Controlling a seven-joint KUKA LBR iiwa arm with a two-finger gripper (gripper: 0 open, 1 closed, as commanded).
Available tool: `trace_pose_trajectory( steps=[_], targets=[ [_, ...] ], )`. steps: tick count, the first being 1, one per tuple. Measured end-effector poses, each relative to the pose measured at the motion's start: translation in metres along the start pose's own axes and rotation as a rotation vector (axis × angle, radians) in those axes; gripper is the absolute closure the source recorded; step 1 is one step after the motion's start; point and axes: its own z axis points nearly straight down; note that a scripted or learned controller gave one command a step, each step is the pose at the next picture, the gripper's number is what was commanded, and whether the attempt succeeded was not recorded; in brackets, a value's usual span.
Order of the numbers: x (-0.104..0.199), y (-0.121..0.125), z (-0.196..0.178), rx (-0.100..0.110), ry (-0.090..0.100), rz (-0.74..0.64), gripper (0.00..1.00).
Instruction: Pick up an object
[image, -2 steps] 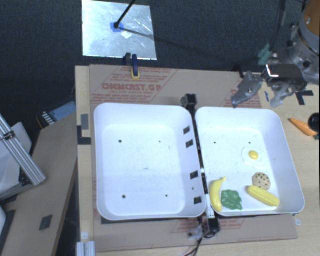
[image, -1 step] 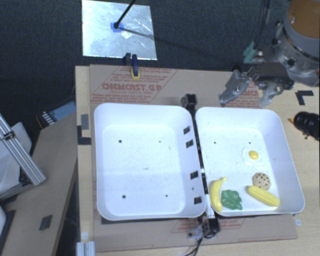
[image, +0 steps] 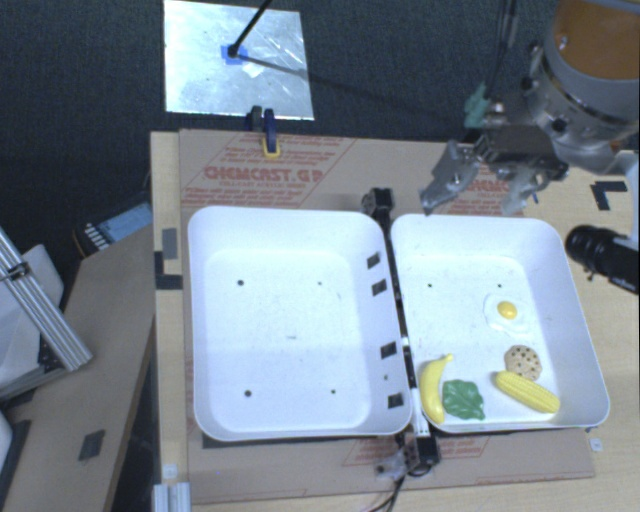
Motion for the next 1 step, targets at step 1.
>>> trace_pose_trajectory(
  steps=[1],
  targets=[
    [0.0091,0.0002,0.0,0.0,0.0,0.0,0.0]
  ],
)
